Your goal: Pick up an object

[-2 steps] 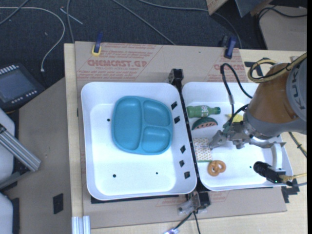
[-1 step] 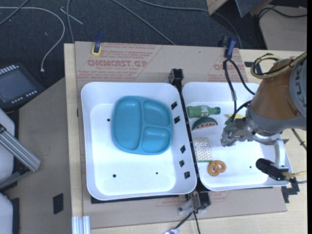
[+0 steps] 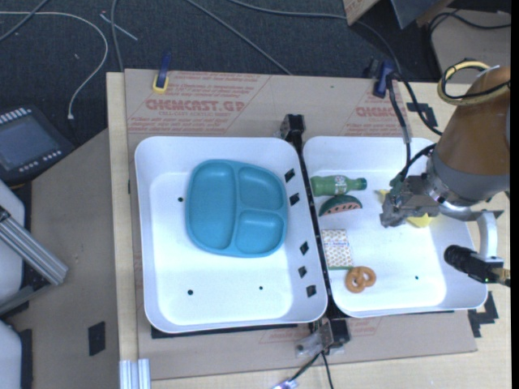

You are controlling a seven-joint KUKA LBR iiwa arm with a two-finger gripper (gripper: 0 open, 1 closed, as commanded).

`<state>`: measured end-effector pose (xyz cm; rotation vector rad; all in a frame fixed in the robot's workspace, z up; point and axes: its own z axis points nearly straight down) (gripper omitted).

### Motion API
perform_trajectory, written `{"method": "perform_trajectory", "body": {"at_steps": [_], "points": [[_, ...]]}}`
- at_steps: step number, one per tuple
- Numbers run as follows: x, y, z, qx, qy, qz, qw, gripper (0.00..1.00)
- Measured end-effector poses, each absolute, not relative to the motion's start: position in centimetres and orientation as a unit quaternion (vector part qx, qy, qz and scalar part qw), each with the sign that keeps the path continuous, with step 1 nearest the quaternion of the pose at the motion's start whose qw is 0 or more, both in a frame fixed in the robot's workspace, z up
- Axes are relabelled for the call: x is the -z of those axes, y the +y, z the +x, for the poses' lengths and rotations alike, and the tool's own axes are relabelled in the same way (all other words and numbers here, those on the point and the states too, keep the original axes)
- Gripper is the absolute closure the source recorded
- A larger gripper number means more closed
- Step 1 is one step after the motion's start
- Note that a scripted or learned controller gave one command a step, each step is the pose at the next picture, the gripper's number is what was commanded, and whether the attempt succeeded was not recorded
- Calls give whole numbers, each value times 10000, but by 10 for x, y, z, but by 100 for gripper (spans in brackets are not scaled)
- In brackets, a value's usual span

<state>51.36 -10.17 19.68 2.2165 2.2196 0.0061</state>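
Resting on a cardboard-covered bench (image 3: 243,96), two white bins (image 3: 162,241) flank the tool (image 3: 396,211), grip unclear.

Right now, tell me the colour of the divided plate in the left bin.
Light blue; the divided plate shows plainly in the camera view.

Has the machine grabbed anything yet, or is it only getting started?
Nothing looks lifted yet. The gripper is low in the right bin, beside a yellow object; whether it grips it, I cannot tell. The green bottle, watermelon slice and pretzel lie in the bin. Lifting something remains.
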Motion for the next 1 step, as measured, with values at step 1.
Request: {"method": "perform_trajectory", "body": {"at_steps": [1], "points": [[-245, -102, 515, -18, 7077, 7065, 24, 100]]}}
